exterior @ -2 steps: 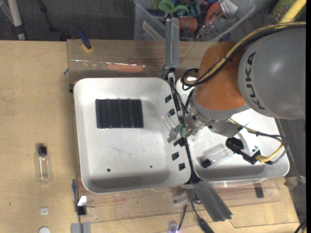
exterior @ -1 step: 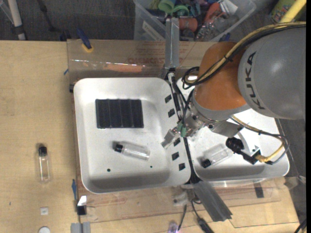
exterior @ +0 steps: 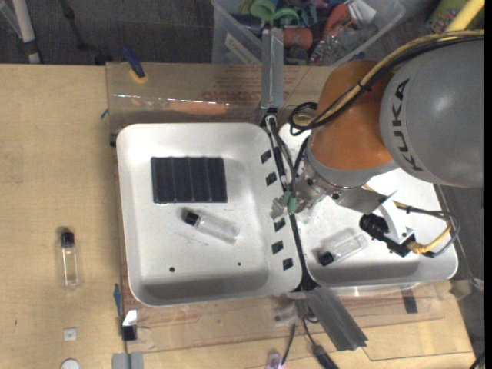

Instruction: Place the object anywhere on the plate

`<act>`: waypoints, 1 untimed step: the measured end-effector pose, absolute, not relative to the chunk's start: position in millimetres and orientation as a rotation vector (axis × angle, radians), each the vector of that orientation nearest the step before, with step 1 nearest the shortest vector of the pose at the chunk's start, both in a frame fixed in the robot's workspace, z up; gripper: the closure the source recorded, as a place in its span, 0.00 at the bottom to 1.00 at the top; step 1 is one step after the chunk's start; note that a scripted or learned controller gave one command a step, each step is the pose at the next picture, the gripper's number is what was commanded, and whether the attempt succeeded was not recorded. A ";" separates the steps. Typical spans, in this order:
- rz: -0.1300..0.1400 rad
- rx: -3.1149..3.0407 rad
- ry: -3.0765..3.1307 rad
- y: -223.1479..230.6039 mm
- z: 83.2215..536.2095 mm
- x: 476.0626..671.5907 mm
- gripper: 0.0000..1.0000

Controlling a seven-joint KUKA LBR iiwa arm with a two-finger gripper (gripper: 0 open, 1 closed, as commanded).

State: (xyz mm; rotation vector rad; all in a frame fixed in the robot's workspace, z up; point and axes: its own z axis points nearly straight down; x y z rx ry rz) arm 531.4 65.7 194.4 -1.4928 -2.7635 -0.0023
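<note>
Wooden bench (exterior: 46,152) | white bins (exterior: 146,283) | clutter tub (exterior: 307,14), contents unclear

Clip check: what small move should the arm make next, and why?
Probably shift the claw toward the clear vial lying in the right bin and line up above it. The claw hangs by the divider with no object visibly in it, and that vial is close by. The second vial lies beside the black plate, not on it.

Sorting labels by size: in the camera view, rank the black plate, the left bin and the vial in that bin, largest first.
1. Left bin
2. Black plate
3. Vial
</note>
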 end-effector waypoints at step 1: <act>-0.002 -1.683 -2.655 140.4 223.9 587.4 1.00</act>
